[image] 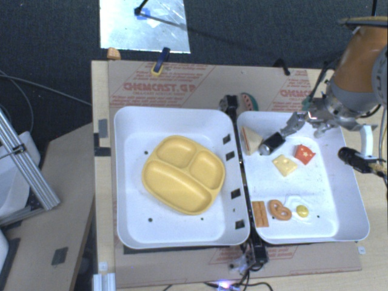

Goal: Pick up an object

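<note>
Reaching in from the right, the gripper [271,143] hangs low over the upper left part of the right bin [348,220], its dark tip just beside a pale cheese wedge [250,140]; whether it is spread or closed cannot be told from this angle, and nothing shows clamped in it. The likeliest target, judged from that closeness, is the wedge, which lies against the bin's left wall, cream-coloured and triangular, with a slanted top that could slide out of a careless pinch. To do this well the tool should centre over the wedge, straddle its flat sides rather than its slope, keep clear of the wall, and close only once low. Nearby lie a yellow cheese slice [285,165] and a red piece [304,154]; nearer the front are a pretzel [279,210], a small yellow piece [301,211] and an orange cracker [259,214]. The left bin [130,223] holds a yellow divided tray [183,174].
</note>
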### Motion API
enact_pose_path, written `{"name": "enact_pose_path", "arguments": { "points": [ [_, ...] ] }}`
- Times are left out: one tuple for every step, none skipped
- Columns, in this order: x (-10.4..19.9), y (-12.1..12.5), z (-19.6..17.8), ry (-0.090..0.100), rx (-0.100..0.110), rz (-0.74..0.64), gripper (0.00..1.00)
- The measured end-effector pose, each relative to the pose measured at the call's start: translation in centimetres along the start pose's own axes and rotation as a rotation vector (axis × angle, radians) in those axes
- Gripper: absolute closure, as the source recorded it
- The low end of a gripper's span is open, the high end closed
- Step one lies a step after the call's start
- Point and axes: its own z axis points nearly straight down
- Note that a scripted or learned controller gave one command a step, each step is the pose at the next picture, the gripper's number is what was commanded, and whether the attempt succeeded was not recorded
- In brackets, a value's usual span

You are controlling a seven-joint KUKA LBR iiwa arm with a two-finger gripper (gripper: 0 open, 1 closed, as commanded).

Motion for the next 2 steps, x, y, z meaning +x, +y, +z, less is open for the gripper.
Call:
{"name": "enact_pose_path", "arguments": {
  "points": [
    [-5.3,-2.3,10.5,0.0,0.007,0.006,0.0],
    [-5.5,1.3,11.2,-0.001,-0.004,-0.003,0.0]
  ]
}}
